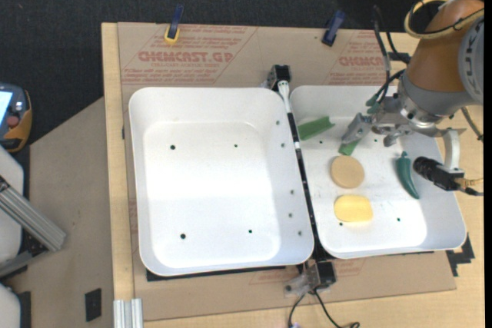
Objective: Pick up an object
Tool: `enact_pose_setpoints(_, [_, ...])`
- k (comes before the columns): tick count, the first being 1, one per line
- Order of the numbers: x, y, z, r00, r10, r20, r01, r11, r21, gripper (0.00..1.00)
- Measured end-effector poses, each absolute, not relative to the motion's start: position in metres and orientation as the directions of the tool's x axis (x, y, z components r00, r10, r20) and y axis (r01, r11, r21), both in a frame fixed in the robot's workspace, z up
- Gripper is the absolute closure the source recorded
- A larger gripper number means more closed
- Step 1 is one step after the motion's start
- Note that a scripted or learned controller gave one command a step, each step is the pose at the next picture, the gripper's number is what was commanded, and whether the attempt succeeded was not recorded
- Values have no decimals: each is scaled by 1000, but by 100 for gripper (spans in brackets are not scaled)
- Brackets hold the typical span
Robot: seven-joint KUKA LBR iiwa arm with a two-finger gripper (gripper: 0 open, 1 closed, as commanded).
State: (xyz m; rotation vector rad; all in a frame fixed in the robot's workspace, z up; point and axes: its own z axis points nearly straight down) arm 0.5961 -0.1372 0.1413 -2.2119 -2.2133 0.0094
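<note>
Several objects lie in the right bin: a green block near its left wall, a tan round disc in the middle, a yellow lump in front of the disc, and a dark green curved piece to the right. My gripper hangs over the back middle of this bin, fingers spread open with nothing between them. A small green piece sits right at the left fingertip, just behind the disc.
The left bin stands beside the right one, a dark divider rail between them. Both rest on a cardboard sheet held by clamps at the back. The arm's orange band looms over the right bin's back right corner.
</note>
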Motion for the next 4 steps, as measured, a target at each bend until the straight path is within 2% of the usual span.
enact_pose_setpoints(1, [551,-92,82,-1,1000,3,1000,1,-6,0])
enact_pose_setpoints(2, [553,-95,95,1,1000,0,1000,-1,2,100])
enact_pose_setpoints(3, [551,0,191,-10,1000,3,1000,10,10,100])
enact_pose_setpoints(4, [535,82,214,-9,1000,2,1000,9,4,100])
